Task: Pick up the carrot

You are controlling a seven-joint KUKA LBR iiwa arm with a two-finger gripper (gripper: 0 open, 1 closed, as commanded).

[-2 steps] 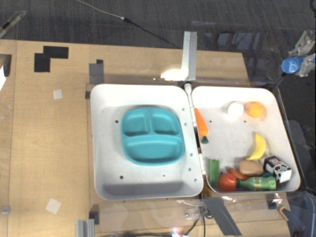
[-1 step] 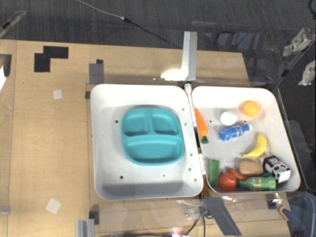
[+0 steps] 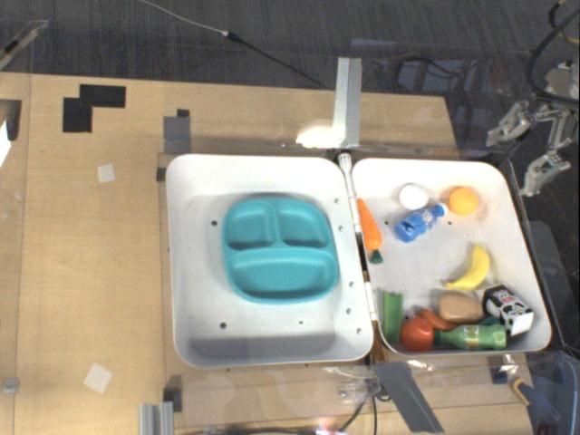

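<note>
Left bin (image 3: 195,243) carries the teal tray (image 3: 276,247); I see the carrot (image 3: 367,227) in the right bin (image 3: 507,198), lying lengthwise tight against its left wall, green top toward the near end. Looks like a light, stiff, smooth plastic toy, so I'd pinch across the orange mid-body, though the wall crowds one finger. Claw (image 3: 535,148) sits well apart at the far right, off the worktop edge; can't tell its state.
</note>
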